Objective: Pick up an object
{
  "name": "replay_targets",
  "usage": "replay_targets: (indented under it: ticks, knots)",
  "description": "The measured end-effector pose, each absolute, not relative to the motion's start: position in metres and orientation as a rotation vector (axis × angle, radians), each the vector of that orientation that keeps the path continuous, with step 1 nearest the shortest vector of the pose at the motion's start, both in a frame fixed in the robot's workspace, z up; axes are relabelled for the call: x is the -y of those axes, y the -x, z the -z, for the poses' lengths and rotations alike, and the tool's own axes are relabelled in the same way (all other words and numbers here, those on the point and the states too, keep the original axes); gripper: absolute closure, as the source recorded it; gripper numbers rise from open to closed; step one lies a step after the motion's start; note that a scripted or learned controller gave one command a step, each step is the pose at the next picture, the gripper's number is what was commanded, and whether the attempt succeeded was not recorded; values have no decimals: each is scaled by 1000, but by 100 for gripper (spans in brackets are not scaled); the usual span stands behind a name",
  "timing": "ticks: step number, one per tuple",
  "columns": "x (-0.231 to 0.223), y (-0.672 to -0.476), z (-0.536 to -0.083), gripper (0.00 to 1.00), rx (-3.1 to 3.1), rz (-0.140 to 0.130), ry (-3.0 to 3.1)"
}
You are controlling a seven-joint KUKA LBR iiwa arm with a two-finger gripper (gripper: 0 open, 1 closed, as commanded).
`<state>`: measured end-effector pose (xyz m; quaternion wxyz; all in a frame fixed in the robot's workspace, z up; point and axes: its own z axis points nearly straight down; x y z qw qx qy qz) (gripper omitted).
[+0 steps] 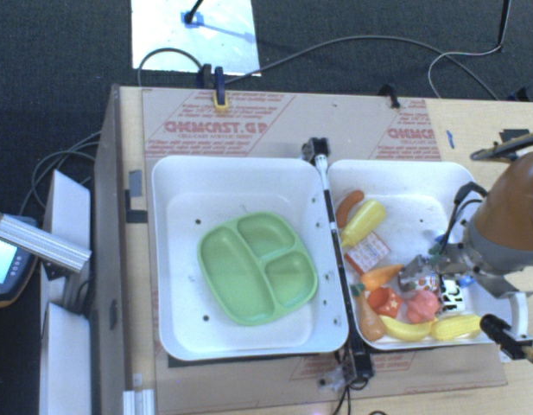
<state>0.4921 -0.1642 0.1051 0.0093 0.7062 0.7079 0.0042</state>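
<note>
The right bin [396, 180] holds several toy foods: an orange-red sausage [349, 204], a yellow corn-like piece [362, 222], a red-and-white packet [367, 253], an orange carrot [383, 276], a red strawberry-like piece [383, 301], a pink lump [422, 304], a yellow banana [402, 329] and a second yellow piece [456, 325]. My gripper [424, 277] is low over the bin's right half, just above the pink lump and beside the carrot. Its metal parts and a black-and-white tag [451, 295] crowd that spot.
The left bin [184, 188] holds a green divided plate [257, 268]. A black divider rail [333, 240] runs between the bins. The arm's orange band [517, 206] and grey wrist hang over the right bin's right edge. Cables lie on the dark floor behind the bench.
</note>
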Motion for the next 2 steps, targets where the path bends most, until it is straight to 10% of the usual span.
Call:
replay_targets:
  ticks: [2]
  knots:
    - [96, -526, -98, 0, -2196, -22, -2200]
